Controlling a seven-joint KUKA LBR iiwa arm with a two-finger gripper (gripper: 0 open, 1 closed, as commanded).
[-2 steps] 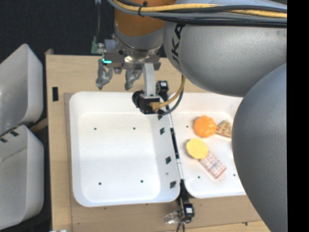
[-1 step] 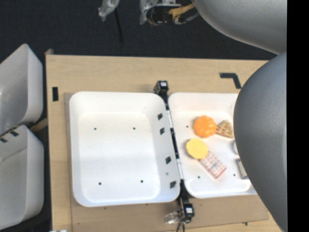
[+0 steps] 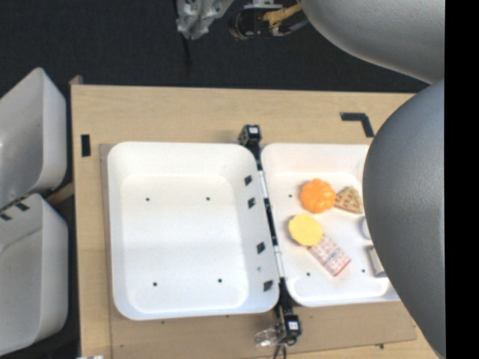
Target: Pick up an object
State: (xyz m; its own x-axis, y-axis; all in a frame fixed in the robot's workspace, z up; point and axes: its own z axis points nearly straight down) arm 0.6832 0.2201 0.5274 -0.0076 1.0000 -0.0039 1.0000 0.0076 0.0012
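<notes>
Over right bin (image 3: 299, 290) | grey arm (image 3: 408, 200) looms | gripper (image 3: 202, 6) at top

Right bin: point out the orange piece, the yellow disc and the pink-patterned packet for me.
orange piece (image 3: 318, 195), camera view, centre of its top.
yellow disc (image 3: 305, 230), camera view, middle of its flat face.
pink-patterned packet (image 3: 329, 256), camera view, middle of its printed face.
</notes>
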